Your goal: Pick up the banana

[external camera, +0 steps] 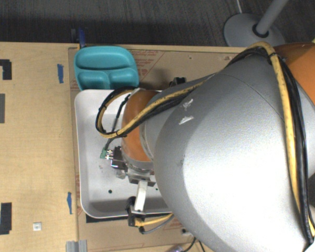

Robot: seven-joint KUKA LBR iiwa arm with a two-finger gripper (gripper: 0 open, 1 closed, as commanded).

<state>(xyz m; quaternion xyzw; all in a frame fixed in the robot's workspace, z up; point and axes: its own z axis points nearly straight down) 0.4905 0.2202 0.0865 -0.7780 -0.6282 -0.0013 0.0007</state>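
- Banana: I cannot tell where it lies; the grey arm [226, 156] covers most of the white bin [90, 156], and the likeliest place for the fruit is under that bulk, below or behind the gripper [130, 178].
- The gripper hangs low over the bin floor, close to the bin's near wall, with the orange band [131, 138] just above it. Whether it is apart, together or clamped on anything, I cannot tell.
- The stretch of bin floor out to the side of the gripper, away from the arm, is bare white.
- A teal object [106, 67] sits beyond the gripper, against the far rim of the bin and well apart from it.
- Risk: the gripper may come down on bare plastic, because nothing confirms that the banana is beneath it. It would then rise with nothing in it.
- Risk: a curved, smooth fruit can roll or slide away if it is pinched off-centre or near one end.
- Risk: working so near the bin wall, the gripper could strike the rim or push the bin across the tabletop [31, 140].
- Risk: the looped yellow-and-black cable [106, 114] hangs beside the wrist, above the gripper, and could snag the teal object if the arm swings that way.
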